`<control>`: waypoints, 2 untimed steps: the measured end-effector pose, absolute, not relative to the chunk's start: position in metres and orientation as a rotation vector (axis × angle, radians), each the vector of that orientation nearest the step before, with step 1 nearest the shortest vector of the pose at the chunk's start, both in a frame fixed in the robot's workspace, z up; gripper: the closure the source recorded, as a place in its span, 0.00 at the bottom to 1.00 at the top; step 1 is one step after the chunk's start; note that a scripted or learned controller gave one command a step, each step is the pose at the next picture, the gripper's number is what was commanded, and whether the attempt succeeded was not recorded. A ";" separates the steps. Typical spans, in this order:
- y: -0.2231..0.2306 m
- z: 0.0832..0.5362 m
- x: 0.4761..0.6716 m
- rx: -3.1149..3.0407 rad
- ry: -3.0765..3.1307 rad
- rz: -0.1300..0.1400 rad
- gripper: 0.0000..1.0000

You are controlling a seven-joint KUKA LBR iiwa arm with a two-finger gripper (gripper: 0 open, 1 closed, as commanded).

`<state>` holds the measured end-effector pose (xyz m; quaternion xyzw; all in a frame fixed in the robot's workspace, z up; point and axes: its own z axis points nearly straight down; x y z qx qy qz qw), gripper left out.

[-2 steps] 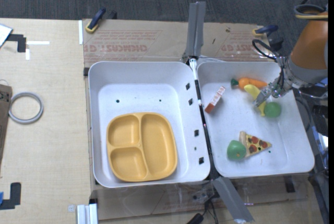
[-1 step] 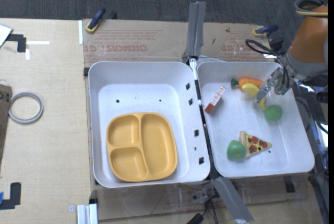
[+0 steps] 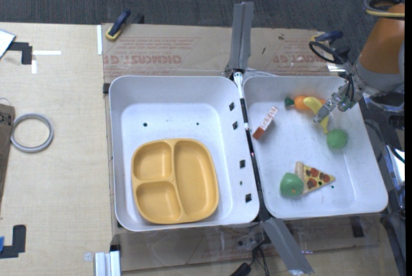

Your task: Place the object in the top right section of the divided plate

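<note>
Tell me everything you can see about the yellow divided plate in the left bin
The yellow, rounded-rectangle divided plate looks like matte plastic. Raised ridges split it into three sections: two smaller ones on its left half and one long one on its right. It lies flat and upright on the floor of the left white bin, near the front wall, with nothing in it.

A single grey robot arm with an orange band above its wrist entered from the right edge; it angled down and leftward; its end effector [image 3: 324, 115] hung low, thin metal fingers pointing down-left.
</note>
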<state>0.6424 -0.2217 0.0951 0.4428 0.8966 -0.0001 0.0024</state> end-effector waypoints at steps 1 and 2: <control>-0.162 0.093 0.643 0.897 3.007 0.001 1.00; -0.114 0.093 0.616 0.538 3.093 0.001 1.00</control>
